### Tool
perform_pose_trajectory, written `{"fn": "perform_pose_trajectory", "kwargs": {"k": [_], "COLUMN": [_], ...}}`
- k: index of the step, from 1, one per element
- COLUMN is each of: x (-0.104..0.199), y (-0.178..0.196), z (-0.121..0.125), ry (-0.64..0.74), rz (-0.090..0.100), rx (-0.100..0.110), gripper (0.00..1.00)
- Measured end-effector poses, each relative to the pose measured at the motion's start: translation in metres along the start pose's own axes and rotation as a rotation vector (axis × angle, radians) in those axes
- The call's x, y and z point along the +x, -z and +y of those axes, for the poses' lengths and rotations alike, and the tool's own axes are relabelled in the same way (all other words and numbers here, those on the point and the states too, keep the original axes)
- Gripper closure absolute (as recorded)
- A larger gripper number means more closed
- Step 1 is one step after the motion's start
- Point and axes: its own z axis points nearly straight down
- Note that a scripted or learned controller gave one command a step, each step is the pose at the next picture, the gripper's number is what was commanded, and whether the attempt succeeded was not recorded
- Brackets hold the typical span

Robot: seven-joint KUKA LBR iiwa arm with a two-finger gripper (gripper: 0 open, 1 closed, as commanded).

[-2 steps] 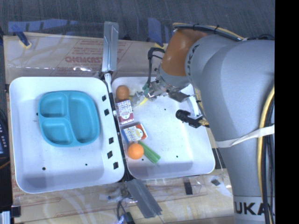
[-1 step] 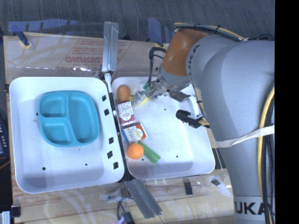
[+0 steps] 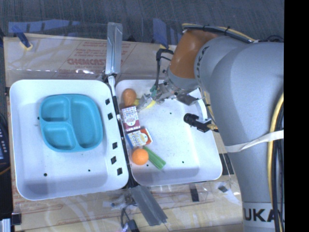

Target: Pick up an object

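Carton (image 3: 130, 118) lies lengthwise along bin's (image 3: 193, 170) left wall.

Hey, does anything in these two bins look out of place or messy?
Nothing looks spilled or damaged. The blue divided plate lies flat in the left bin; the food items are crowded along the right bin's left wall, beside the orange.
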Motion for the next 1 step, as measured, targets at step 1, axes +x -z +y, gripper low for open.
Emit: {"fn": "perform_pose_trajectory", "kwargs": {"k": [1], "x": [0.0090], "y": [-0.0007], "z": [0.0014], "ry": [-0.006], "rz": [0.003], "rx": [0.006], "gripper": [0.00]}}
